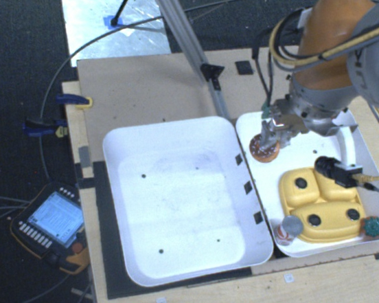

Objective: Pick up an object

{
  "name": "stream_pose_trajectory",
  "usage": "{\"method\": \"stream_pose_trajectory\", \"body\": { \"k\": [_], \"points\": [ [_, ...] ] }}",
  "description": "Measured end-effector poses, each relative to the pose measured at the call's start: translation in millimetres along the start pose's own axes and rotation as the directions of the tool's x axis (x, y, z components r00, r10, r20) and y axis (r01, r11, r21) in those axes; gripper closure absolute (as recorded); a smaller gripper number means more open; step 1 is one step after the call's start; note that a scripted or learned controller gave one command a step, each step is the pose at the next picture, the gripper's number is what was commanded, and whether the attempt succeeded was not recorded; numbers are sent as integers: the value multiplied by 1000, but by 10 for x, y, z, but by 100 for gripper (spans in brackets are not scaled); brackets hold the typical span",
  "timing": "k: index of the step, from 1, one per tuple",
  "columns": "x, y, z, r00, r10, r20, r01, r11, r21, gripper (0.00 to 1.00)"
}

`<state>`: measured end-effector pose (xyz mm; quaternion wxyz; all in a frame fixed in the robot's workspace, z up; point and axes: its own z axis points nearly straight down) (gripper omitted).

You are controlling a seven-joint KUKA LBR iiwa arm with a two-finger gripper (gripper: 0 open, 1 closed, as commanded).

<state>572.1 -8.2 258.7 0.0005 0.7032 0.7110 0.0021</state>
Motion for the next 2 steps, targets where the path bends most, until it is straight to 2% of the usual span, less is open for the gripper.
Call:
{"method": "stream_pose_trajectory", "body": {
  "k": [1,2],
  "points": [
    [475,208,135,1000,1,1,-1,1000,2,100],
    [940,353,114,1000,2,0,-2,1000,0,100]
  ]
}}
